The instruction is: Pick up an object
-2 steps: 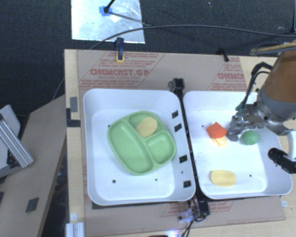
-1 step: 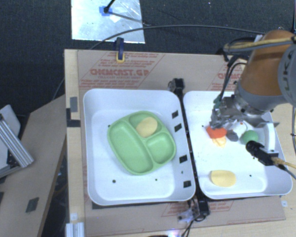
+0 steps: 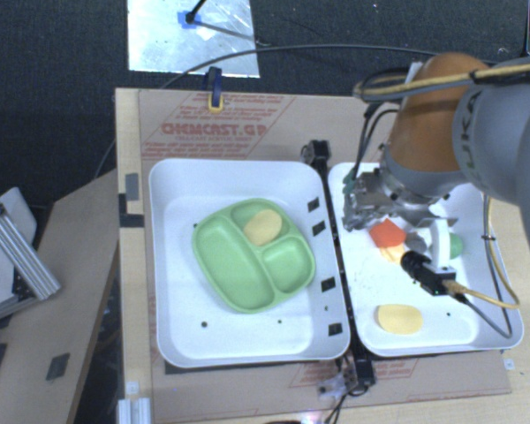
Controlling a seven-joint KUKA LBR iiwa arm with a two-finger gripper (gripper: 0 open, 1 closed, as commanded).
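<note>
The grey arm [image 3: 477,140] with its orange band [image 3: 433,104] reached in from the right and hung over the right bin [image 3: 490,329]. Its gripper [image 3: 371,203] sat low over the upper left part of that bin, close to the divide between the 2 bins. Whether it was open or closed could not be told from this angle, and nothing could be seen held in it.

Just beside the gripper, toward the bin's middle, lay an orange piece [image 3: 388,234] touching a small yellowish bit [image 3: 392,253]. A green thing [image 3: 455,246] showed partly behind the white and black parts near the wrist. A yellow oval [image 3: 398,318] rested apart from these, near the front of the right bin.

The left bin [image 3: 185,193] held a green divided plate [image 3: 238,272], tilted, with 1 yellow lump [image 3: 263,226] in its upper compartment.
</note>
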